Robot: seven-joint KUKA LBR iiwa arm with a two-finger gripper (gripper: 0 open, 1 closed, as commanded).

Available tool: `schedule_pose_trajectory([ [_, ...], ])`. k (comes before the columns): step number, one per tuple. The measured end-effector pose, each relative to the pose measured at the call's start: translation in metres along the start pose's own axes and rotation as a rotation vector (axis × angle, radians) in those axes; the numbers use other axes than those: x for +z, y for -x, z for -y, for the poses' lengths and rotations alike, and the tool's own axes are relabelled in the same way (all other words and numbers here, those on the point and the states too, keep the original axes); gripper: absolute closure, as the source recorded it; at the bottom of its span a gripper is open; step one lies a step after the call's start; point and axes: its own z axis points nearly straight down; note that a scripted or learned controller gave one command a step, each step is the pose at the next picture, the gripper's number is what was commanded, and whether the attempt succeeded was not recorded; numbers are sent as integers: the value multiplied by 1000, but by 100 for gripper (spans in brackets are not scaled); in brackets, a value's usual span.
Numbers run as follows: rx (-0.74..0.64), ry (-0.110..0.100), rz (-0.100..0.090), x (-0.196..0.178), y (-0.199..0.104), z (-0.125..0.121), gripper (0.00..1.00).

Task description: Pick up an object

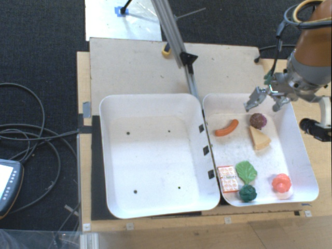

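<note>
Seven objects crowd right bin (300, 139) under spread claw (266, 100).

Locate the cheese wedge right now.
In the camera view, the cheese wedge lies in the right bin, upper half, just below the dark red ball and right of the sausage.

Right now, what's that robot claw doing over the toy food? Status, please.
Gripper open, holding nothing, above right bin's far end. Purple ball just beneath, untouched. Cheese wedge beside it.
</note>
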Motion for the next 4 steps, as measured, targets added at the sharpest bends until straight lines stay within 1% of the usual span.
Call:
schedule_pose_trajectory([
  [1,1,4,1,-2,0,-1,0],
  [2,5,1,1,41,6,-1,0],
  [3,4,0,0,83,3,0,0],
  [4,5,-2,0,146,1,0,0],
])
